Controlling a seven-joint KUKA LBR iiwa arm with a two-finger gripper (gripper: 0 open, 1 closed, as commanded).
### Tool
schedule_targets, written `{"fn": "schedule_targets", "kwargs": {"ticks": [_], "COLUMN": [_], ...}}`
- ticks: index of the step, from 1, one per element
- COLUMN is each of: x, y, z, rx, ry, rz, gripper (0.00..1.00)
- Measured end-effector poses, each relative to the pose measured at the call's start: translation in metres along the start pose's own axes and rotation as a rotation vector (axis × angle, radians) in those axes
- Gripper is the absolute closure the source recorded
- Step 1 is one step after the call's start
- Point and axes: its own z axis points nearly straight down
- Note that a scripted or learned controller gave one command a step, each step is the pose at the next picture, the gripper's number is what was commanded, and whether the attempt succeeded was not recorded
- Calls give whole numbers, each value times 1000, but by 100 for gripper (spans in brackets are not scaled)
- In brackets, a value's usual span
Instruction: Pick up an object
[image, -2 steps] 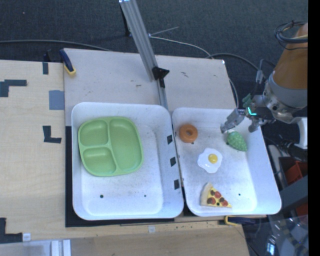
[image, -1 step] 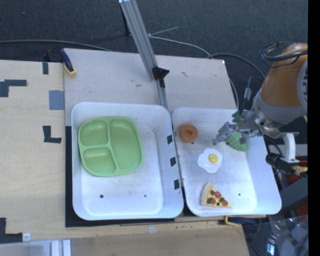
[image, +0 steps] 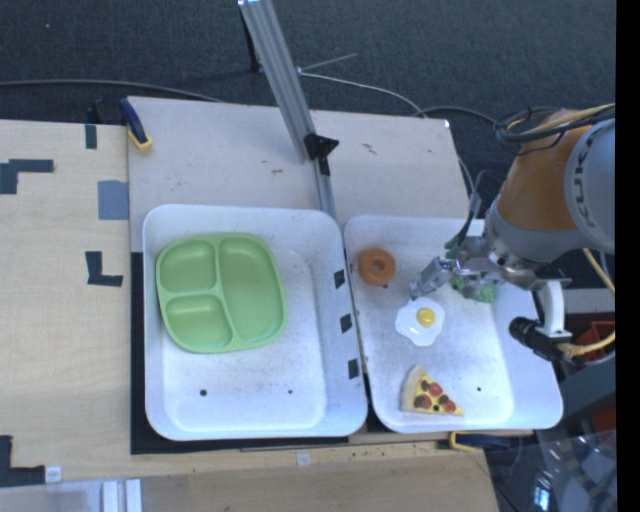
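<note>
The tool (image: 428, 287) hovers just above the fried egg (image: 421, 322), beside the doughnut (image: 377, 266); its opening I cannot tell. Approach step, I judge; next, descend squarely onto the egg and grip.

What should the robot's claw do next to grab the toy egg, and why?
Probably lower a little and slide slightly toward the fried egg. The gripper hangs just above the egg's upper edge in the right bin, with nothing seen between its fingers. The donut and pizza slice lie farther off, so the egg looks like the easiest target.
</note>
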Motion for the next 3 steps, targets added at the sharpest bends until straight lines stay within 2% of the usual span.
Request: {"fn": "schedule_targets", "kwargs": {"ticks": [1,2,3], "x": [-1,0,-11], "y": [1,2,0], "z": [65,51,-1], "rx": [1,-3,-10], "ry": [0,1,-1], "rz": [1,-1,1], "gripper": [0,100,100]}}
